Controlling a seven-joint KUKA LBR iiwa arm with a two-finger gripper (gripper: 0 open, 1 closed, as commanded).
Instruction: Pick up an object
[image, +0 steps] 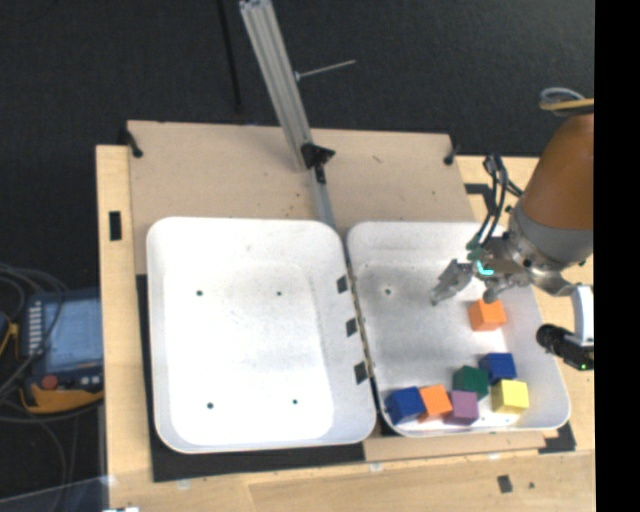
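Observation:
In the right bin (400, 330), an orange block (487, 315) lies by itself near the right side. My gripper (467, 288) hovers just above and to the left of it, open, with one grey finger (444, 287) angled out to the left and nothing between the fingers. Along the bin's front edge sits a cluster of blocks: a blue one (405, 403), an orange one (436, 400), a purple one (464, 405), a green one (470, 380), a second blue one (497, 366) and a yellow one (512, 395).
The left bin (250, 330) lies beside the right one, with small black clips on the rims between them. A slanted metal post (285, 90) rises behind the bins. A black fixture (562, 345) sticks out at the right bin's right rim.

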